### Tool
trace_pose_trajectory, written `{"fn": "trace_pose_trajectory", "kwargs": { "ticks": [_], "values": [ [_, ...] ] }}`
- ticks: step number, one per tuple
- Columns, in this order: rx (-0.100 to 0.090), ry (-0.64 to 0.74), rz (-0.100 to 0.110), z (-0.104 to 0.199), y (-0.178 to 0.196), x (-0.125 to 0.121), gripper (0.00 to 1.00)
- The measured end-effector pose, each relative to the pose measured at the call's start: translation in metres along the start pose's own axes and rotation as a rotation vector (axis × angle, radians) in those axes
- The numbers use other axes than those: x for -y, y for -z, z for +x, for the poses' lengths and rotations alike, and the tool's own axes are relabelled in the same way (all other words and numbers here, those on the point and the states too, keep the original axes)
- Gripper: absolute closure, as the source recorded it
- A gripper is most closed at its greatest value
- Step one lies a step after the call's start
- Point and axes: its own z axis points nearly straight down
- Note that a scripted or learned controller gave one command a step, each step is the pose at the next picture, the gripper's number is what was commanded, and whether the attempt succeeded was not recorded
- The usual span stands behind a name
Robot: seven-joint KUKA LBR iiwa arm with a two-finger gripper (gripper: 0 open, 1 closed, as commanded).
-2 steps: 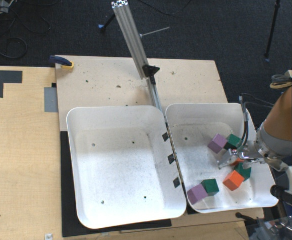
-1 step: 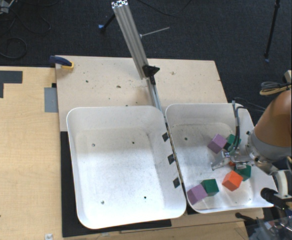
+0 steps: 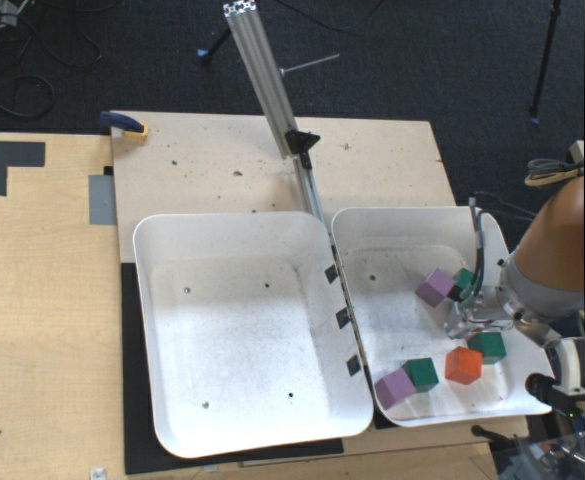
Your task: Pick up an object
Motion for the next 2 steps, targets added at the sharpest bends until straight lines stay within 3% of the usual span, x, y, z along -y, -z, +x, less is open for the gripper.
{"fn": "trace_pose_trajectory", "kwargs": {
  "ticks": [1,2],
  "values": [
    [-0.003,0.018,0.014,-0.003,0.043,-0.005,1.0],
    [-0.003,0.015,0.011,0.002,0.104,-0.008,1.0]
  ]
}}
